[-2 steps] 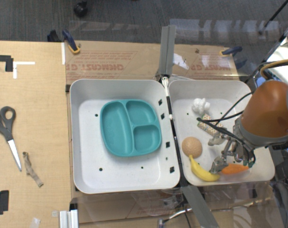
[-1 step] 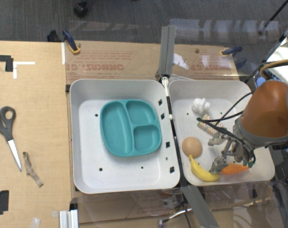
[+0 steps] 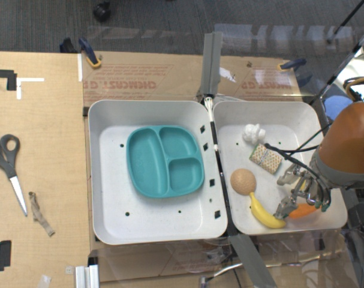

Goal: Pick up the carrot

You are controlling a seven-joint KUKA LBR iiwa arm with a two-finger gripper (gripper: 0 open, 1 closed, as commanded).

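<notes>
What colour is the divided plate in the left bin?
Teal; the divided plate shows clearly in the camera view.

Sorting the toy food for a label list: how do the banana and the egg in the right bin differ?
The banana is yellow, long and curved; the egg is tan and rounded. The banana lies nearer the bin's front edge, beside the pincer; the egg sits just behind it. Both rest in the right bin.

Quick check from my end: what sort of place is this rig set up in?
Likely a robotics lab or workshop. Two white bins sit on a cardboard-covered bench held by clamps, scissors lie on the wooden worktop, and chair castors stand on grey carpet.
</notes>
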